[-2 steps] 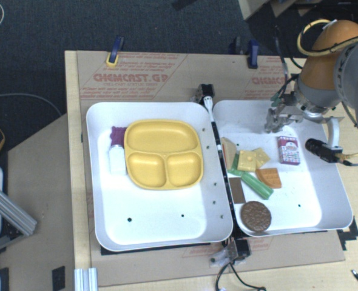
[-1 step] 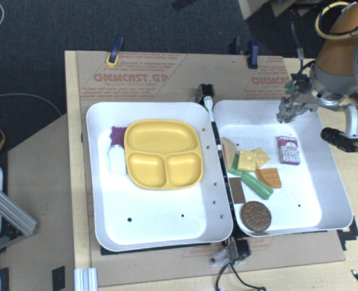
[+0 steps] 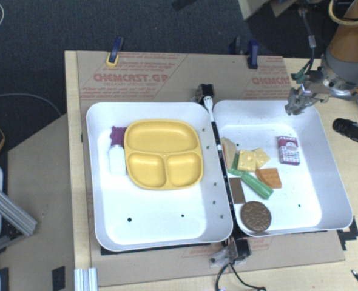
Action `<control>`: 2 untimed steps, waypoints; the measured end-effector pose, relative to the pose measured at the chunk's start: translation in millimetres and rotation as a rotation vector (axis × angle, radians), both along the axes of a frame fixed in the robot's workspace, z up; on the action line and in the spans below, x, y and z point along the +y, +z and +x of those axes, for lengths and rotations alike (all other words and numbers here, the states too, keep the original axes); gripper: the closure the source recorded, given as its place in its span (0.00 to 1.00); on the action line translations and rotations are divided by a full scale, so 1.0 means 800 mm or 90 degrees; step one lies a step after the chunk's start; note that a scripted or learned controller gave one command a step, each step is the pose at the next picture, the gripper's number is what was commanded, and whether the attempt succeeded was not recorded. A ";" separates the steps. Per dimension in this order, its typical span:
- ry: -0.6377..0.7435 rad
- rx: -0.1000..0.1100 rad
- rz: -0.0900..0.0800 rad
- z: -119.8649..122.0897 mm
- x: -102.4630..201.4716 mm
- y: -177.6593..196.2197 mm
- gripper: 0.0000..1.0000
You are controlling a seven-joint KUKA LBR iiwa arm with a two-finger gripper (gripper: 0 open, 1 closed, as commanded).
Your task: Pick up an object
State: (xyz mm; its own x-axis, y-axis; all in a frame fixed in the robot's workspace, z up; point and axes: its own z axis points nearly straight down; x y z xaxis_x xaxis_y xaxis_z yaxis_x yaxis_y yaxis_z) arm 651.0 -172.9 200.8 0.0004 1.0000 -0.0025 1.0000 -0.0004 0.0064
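A: White plastic, two shallow bins side by side on a cardboard-topped desk [image 3: 167,71]. The left bin [image 3: 161,226] carries a yellow divided tray [image 3: 164,153], with a white bottle [image 3: 116,160] and a purple item [image 3: 118,134] tucked against the tray's left edge.

B: And the right bin [image 3: 324,187]?

A: A cluster of small things sits near its left wall: pale yellow cheese-like pieces [image 3: 252,159], an orange-brown square [image 3: 269,177], a green stick [image 3: 256,185] lying at a slant, a dark brown bar [image 3: 236,190] and a round brown cookie-like disc [image 3: 255,216] at the bin's near edge. A tan piece [image 3: 228,147] leans by the divide between the bins. A small red packet [image 3: 287,150] lies apart from the cluster, toward the far right of the bin.

B: Where is the arm?

A: Reaching in from the right, grey with its orange band [image 3: 349,38] at the upper corner. The pincer [image 3: 297,105] hangs over the far rim of the right bin, above and just beyond the red packet, well apart from the cluster.

B: Grasping anything?

A: Nothing shows between its fingers; whether they are spread or closed I cannot tell at this size. All objects lie in the bins.
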 end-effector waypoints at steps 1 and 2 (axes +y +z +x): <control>0.000 0.000 0.000 0.001 -0.001 0.033 1.00; 0.002 0.007 0.003 -0.028 0.053 0.021 1.00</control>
